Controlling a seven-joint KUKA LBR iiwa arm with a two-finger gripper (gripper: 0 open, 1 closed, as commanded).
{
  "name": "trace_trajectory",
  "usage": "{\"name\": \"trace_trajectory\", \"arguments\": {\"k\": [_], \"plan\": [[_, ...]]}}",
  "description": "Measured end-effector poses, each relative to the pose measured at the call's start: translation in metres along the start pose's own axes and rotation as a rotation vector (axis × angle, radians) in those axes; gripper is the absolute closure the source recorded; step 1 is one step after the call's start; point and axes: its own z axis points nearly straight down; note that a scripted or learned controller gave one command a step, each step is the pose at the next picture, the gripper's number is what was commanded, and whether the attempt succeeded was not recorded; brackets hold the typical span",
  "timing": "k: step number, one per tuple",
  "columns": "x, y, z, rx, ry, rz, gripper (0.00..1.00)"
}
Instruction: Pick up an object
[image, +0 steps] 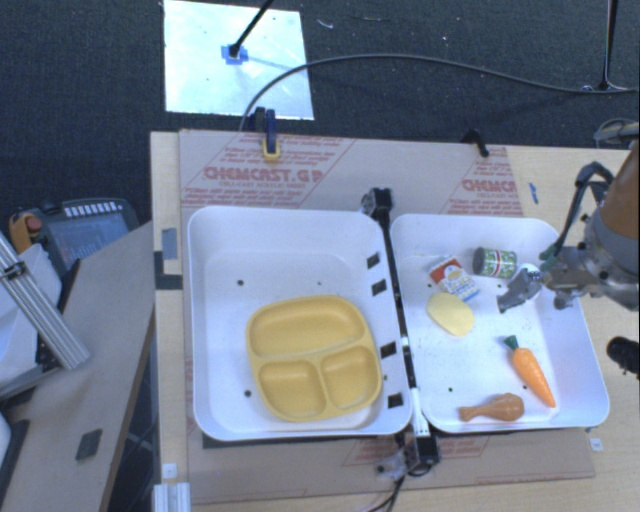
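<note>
The gripper (522, 290) hangs over the right bin (590, 395), above the carrot (532, 372). Whether it is clenched, I cannot tell. A can (494, 262) lies nearby.

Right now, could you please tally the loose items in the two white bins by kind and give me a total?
Left bin:
Yellow divided tray: 1

Right bin:
Toy carrot: 1
Toy chicken drumstick: 1
Small green can: 1
Yellow potato-like piece: 1
Small red-and-white packet: 1

Total: 6
</note>
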Motion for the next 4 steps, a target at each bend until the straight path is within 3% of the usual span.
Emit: {"name": "trace_trajectory", "arguments": {"k": [1,4], "plan": [[0.0,0.002,-0.005,-0.011,-0.002,-0.003,0.0],[0.017,-0.001,0.149,-0.006,0.0,-0.001,0.0]]}}
